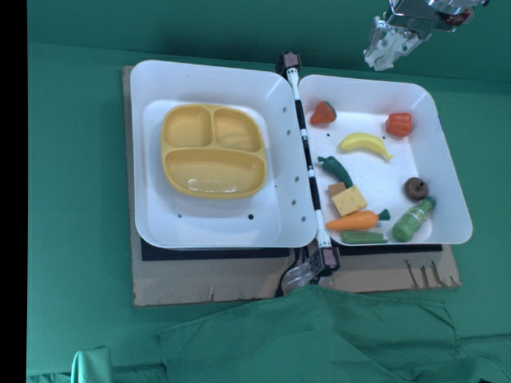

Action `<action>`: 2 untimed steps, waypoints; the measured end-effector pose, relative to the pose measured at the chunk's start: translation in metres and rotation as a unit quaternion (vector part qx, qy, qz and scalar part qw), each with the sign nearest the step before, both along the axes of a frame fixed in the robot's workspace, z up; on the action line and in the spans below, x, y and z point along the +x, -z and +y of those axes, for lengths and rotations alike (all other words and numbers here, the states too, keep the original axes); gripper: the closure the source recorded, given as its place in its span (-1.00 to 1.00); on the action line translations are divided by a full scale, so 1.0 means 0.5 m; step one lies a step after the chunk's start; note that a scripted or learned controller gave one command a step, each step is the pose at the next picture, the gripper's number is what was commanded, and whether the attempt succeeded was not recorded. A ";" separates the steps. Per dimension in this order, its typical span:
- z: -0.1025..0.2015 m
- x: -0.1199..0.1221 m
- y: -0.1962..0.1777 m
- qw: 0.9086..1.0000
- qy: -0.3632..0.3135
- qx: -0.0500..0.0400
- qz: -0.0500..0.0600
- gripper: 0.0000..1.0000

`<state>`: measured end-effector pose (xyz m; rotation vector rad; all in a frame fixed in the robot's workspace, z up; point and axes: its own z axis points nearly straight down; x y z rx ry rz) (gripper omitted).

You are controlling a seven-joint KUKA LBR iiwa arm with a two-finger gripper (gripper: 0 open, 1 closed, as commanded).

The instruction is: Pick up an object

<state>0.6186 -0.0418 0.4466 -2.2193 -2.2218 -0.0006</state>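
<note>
Nearest you, the green bottle (412, 221), carrot (354, 220), green bean (363, 237) and cheese wedge (349, 200) are crowding the front of the right bin (449, 178), with the banana (365, 144) lying freer behind them, so you are looking at the approach step, nothing picked yet. The yellow divided plate (213, 150) is sitting alone in the left bin (152, 214). Farthest back, the hand (387, 46) is hovering above the bin's rear rim carrying nothing; I cannot tell how far open it is, and it is needing to descend onto one isolated item.
</note>
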 end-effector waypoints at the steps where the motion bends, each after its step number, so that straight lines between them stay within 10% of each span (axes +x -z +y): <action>1: 0.108 -0.120 -0.096 1.000 -0.001 0.000 -0.006 1.00; 2: 0.210 -0.217 -0.163 1.000 -0.001 0.001 -0.005 1.00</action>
